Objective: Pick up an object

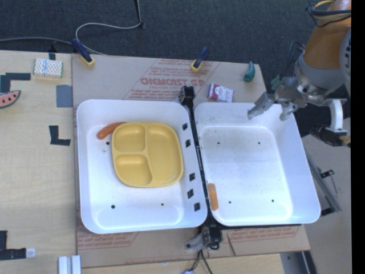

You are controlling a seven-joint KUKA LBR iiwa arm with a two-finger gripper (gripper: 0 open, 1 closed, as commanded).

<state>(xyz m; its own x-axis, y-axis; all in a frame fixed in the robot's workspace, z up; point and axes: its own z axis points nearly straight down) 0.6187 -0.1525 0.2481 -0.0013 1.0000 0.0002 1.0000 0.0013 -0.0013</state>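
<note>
A yellow three-part plate (146,154) lies in the left bin (91,210). An orange sausage-shaped toy (105,131) pokes out from under the plate's upper left edge. A small orange carrot-like piece (213,196) rests at the left wall of the right bin (296,210), near the front. My gripper (271,108) hangs over the far right corner of the right bin, its two fingers spread open with nothing between them. It is well apart from every object.
A small red and white packet (220,92) lies on the cardboard behind the bins. Blue and yellow clamps (199,59) and a green clip (249,71) hold the cardboard's far edge. A cable (108,24) loops across the dark floor behind.
</note>
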